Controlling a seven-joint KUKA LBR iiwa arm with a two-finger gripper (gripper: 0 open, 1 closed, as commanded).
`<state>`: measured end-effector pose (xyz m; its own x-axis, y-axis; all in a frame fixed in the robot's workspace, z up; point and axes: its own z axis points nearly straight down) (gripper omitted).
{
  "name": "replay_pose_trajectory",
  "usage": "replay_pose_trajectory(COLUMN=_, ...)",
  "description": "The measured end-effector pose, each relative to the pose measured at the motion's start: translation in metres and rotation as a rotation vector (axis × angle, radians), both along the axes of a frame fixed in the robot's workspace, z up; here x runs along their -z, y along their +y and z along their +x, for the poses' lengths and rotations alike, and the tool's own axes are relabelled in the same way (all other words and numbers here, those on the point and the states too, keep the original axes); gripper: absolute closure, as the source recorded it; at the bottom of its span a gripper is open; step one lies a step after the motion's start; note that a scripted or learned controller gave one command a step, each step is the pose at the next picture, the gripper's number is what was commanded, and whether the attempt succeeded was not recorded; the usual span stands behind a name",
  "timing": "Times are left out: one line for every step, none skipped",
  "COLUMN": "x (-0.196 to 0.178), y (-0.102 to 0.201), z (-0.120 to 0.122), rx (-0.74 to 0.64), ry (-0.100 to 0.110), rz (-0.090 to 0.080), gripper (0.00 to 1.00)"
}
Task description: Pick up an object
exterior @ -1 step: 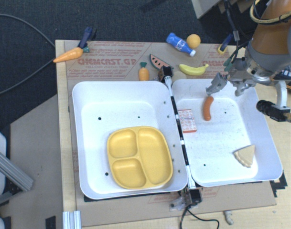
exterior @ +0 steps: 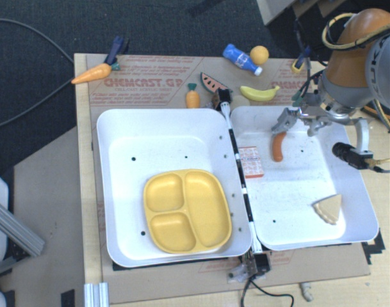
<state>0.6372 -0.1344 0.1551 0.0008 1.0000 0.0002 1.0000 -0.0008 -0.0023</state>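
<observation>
A brown-orange sausage (exterior: 278,148) lies in the far part of the right bin (exterior: 291,226). A tan wedge-shaped slice (exterior: 329,208) rests near that bin's near right corner. My gripper (exterior: 300,123) hovers over the far end of the right bin, open, its fingers spread apart. Its left finger (exterior: 283,121) sits just above the sausage's top end, and nothing is between the fingers. A yellow divided plate (exterior: 187,210) fills the near half of the left bin (exterior: 118,171).
A red-and-white card (exterior: 249,161) lies by the divider between the bins. Behind the bins on the board are a banana (exterior: 259,93), a blue bottle (exterior: 241,59), an orange ball (exterior: 259,54), a watermelon slice (exterior: 211,82) and a carrot (exterior: 92,74).
</observation>
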Motion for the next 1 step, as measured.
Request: replay_pose_trajectory(x=0.0716, y=0.0061, z=0.0116, rx=-0.002, ry=0.002, rz=0.001, gripper=0.0)
